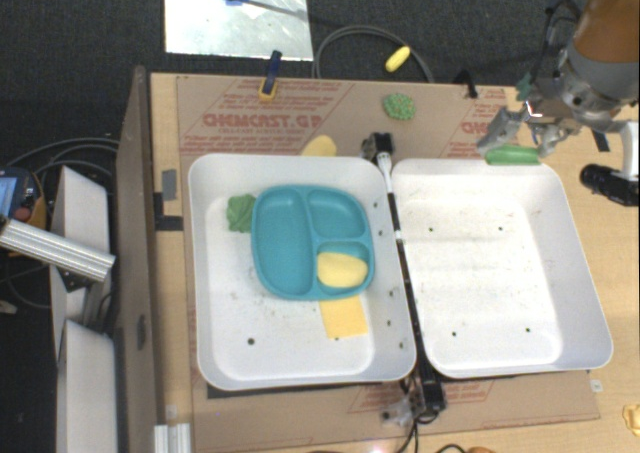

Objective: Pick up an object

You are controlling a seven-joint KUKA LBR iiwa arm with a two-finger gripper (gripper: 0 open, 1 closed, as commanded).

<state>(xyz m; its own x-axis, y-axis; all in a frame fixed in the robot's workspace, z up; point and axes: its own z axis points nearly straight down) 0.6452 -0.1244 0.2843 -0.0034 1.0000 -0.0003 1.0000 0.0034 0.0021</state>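
Note:
My gripper [520,144] hangs at the upper right, over the far rim of the right bin [500,341]. A long green pod-shaped item [513,154] sits between its fingertips, and the gripper looks shut on it. In the left bin [215,341] lies a teal divided plate [300,241] with a yellow lump [342,269] in one compartment. A flat yellow slice [345,319] lies just in front of the plate. A green leafy piece [240,212] is at the plate's left edge.
On the cardboard behind the bins lie a bumpy green piece [399,105], a pale yellow piece [320,147] and a blue-and-yellow tool [270,79]. A small yellow item [398,59] lies on the dark floor by a cable. A black clamp [380,148] sits between the bins.

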